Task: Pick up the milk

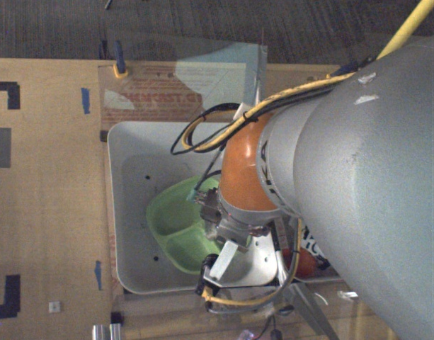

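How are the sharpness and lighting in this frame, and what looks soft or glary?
Camera view: the grey arm, close to the lens, looks soft and carries small bright highlights; the white bin and green dish are evenly lit but mildly blurred; the clear panel behind the bin shows pale glare.

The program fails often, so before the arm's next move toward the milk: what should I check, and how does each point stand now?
1. Location of the milk: cannot tell; a white, red and black thing peeks out under the arm, unidentifiable.
2. Tool over the white bin: ok; it hangs at the right edge of the green divided dish.
3. Tool holding anything: cannot tell.
4. Dish lying flat in the bin: ok.
5. View of the bin's right part: not ok; the arm covers it.
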`<state>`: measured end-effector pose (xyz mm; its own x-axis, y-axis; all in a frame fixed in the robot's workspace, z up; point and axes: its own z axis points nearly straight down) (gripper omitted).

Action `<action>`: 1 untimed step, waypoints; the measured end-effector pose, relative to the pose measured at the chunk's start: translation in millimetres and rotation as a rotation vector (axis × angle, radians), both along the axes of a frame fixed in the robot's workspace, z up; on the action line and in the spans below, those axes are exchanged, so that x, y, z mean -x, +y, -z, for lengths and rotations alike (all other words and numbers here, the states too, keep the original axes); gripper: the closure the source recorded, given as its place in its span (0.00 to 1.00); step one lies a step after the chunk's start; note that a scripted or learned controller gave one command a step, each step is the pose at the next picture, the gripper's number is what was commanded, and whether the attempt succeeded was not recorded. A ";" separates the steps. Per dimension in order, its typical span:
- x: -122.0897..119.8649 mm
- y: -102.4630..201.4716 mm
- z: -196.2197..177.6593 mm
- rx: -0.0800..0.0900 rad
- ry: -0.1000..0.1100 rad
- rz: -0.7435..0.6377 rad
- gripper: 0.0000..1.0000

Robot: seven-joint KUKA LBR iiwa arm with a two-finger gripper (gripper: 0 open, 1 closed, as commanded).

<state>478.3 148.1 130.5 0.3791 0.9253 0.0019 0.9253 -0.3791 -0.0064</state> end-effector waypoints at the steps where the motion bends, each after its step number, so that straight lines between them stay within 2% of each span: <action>1: -10.0 -39.6 -83.3 0.005 -0.002 0.105 1.00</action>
